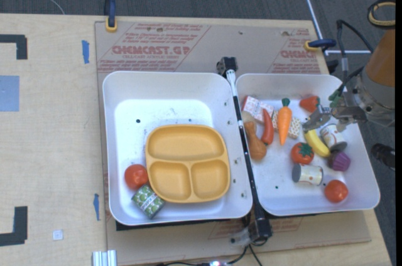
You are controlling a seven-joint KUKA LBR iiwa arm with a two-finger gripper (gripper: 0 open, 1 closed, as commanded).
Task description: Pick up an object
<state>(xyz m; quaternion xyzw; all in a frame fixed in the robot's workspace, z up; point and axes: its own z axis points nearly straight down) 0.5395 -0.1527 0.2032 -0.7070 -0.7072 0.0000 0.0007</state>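
Observation:
My gripper (322,128) hangs over the right side of the right bin (361,202), reaching in from the right. It is open, one finger (312,123) pointing left, and nothing shows between the two. Just below it lies a yellow banana (317,144). Close by are a red tomato with a green top (302,154), a purple piece (340,161), a carrot (284,122) and a small red piece (308,103). The wrist hides part of the bin's right wall.
The right bin also holds a red chili (268,127), a brown piece (254,140), a pink-and-white block (253,106), a small can (308,175) and a red ball (336,191). In the left bin (119,95) are a yellow divided plate (187,162), a red tomato (135,176) and a green block (147,201).

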